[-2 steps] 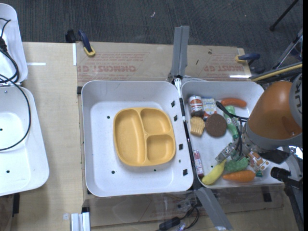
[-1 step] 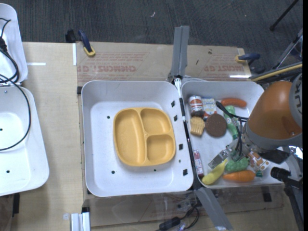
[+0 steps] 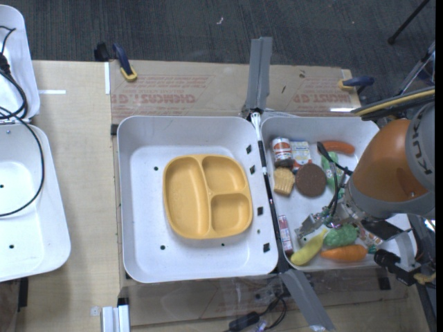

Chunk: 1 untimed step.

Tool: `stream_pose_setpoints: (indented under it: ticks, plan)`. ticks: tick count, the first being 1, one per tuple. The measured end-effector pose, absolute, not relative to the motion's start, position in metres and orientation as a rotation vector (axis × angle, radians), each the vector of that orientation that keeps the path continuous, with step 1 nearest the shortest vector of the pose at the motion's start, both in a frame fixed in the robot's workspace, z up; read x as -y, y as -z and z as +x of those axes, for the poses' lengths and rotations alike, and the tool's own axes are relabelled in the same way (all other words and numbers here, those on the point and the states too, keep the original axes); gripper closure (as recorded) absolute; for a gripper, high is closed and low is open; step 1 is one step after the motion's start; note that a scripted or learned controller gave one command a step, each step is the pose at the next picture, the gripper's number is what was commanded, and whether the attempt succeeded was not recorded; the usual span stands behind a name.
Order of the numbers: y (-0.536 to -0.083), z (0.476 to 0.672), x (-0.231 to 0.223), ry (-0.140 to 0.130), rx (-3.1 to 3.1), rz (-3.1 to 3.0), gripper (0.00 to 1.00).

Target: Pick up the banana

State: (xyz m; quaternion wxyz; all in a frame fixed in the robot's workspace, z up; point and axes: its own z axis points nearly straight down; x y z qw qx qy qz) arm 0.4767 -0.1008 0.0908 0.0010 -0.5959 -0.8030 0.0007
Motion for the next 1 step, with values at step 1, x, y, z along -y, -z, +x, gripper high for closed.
stream_pose_setpoints:
  ticks: [1]
  plan:
    - [-0.0911, 0.4772, 0.0993, -0.001, 2.814, -1.393, 0.0]
